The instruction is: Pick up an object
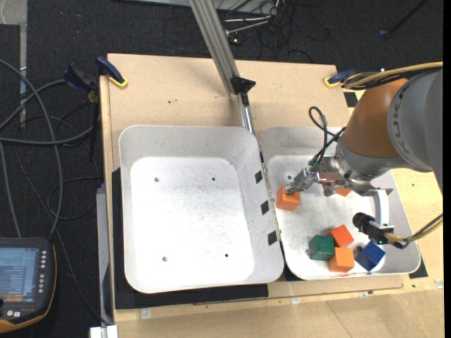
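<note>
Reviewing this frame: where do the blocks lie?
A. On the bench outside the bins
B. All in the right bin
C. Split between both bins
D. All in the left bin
B: the orange block by the pincer, the green block, the blue block and the other orange ones all sit inside the right bin.

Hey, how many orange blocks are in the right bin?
3, maybe more behind the arm: one orange block by the claw, and two near the green block.
</note>
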